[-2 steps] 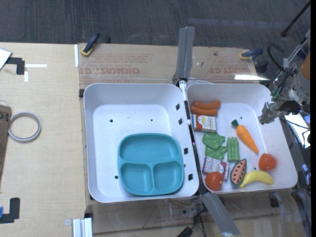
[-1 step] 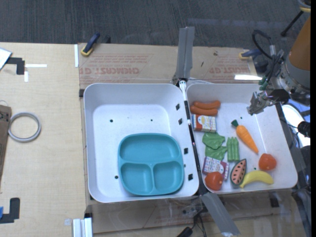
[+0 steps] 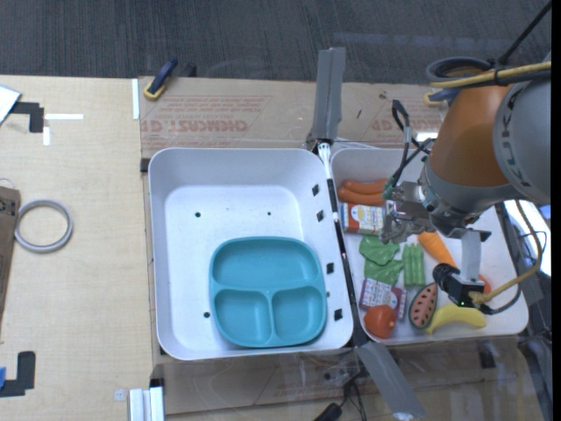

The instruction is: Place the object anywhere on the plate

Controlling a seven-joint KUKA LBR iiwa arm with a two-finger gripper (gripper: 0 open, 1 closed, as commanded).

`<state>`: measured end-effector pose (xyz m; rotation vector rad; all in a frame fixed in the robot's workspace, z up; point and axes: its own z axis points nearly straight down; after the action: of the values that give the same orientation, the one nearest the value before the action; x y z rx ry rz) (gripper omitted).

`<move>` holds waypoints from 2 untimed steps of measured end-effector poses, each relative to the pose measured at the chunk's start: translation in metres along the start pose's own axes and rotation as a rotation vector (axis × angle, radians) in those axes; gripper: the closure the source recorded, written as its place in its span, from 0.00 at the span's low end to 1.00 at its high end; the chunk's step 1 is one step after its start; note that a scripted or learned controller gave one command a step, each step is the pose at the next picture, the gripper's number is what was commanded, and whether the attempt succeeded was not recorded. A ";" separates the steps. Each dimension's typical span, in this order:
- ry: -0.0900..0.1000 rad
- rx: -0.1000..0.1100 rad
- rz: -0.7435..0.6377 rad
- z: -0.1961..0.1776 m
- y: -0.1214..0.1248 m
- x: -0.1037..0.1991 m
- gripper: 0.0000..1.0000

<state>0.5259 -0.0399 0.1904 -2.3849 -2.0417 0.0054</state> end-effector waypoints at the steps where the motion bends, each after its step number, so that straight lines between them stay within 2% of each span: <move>1: -0.001 -0.002 -0.108 -0.001 0.077 0.059 1.00; 2: -0.001 -0.002 -0.107 -0.001 0.077 0.059 0.00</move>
<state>0.6111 0.0067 0.1910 -2.2736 -2.1684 0.0047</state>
